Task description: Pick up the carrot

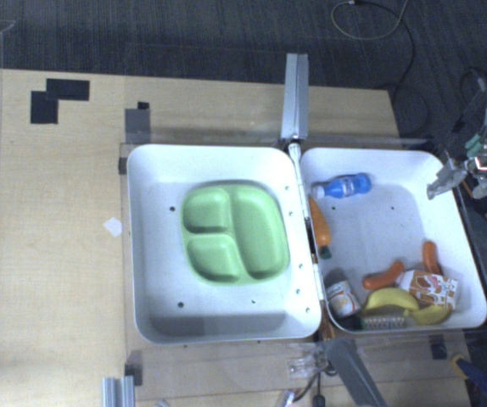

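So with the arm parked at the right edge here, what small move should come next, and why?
Probably swing the gripper left across the right bin to above the carrot. The carrot lies against the bin's left wall, far from the gripper, which sits beyond the bin's right rim with nothing visibly held.

left bin (142, 253) held a green divided plate (232, 231). right bin (413, 161) held a blue bottle (344, 186) near its back wall, a small can (340, 298), a banana (400, 302), two sausages (383, 274) and a printed carton (434, 288) clustered at the front. black patches (57, 98) marked the tabletop (48, 227).
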You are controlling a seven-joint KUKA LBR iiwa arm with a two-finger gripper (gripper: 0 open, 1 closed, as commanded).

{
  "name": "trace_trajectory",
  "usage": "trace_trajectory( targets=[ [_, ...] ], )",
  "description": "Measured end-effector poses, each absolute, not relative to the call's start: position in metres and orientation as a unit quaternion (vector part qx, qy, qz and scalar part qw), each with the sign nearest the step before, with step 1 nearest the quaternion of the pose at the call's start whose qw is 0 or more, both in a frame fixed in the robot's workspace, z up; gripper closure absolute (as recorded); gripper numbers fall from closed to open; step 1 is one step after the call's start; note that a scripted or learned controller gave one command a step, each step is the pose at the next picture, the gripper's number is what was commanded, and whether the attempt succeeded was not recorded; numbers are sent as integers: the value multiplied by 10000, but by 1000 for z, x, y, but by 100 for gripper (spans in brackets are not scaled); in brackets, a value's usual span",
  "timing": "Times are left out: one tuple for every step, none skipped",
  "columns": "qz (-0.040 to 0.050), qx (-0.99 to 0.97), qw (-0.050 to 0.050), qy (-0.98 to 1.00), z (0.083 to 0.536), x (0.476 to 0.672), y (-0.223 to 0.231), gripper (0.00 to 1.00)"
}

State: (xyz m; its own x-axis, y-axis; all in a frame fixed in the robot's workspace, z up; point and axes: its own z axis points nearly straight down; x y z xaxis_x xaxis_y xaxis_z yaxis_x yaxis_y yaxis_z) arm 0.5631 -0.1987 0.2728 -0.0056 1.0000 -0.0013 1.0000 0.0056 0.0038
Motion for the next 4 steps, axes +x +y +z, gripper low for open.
trace_trajectory(
  targets=[
    [6, 6506, 11, 7594, 144, 535, -188, 0],
    [26, 6177, 55, 7864, 90, 562, -205, 0],
    [50, 6168, 76, 7871, 102, 565, -203, 100],
    [24, 6483, 41, 7614, 88, 634, -191, 100]
  ],
)
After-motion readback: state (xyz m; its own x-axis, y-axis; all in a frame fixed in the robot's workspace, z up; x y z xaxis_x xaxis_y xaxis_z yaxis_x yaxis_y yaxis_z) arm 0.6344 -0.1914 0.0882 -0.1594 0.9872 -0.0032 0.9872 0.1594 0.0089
